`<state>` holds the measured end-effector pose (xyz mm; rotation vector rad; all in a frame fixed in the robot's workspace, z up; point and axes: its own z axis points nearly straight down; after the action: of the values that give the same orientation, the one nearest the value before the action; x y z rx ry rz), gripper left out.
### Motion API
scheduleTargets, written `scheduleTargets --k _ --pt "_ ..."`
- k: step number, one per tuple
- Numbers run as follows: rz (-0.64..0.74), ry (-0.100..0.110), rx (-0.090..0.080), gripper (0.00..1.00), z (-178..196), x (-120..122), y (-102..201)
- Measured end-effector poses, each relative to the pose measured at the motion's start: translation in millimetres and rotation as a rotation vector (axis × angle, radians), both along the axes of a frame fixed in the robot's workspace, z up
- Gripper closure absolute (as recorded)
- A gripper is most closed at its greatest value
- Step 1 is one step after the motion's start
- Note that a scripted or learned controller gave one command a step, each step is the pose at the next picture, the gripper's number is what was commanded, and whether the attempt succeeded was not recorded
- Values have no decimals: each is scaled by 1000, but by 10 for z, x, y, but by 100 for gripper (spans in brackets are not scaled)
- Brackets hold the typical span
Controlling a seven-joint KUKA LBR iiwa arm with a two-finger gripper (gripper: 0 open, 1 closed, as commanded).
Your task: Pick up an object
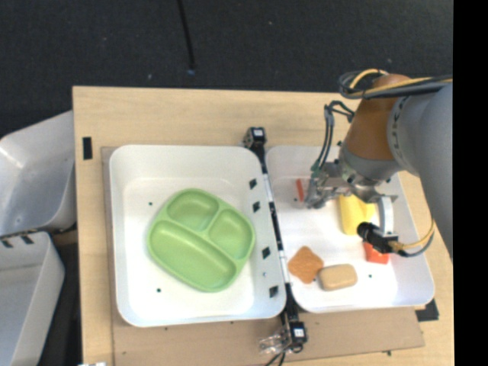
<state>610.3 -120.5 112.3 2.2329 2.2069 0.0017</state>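
The gripper [320,191] hangs low over the right bin [412,280], near its far-left part; whether its jaws are open or closed cannot be told. A yellow block [350,213] lies just right of it, its long axis running near to far. An orange waffle [305,264] and tan bread roll [337,277] sit nearer the camera, well apart from the jaws, so the block looks the likeliest pick
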Motion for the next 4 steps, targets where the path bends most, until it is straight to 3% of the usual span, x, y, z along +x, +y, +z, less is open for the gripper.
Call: scheduleTargets --k 2,3,4 --pt "8 -5 -1 100 1215 -58 -32" --pt "12 -1 0 100 1368 -51 -46" --pt "18 2 1 100 1264 -38 499"
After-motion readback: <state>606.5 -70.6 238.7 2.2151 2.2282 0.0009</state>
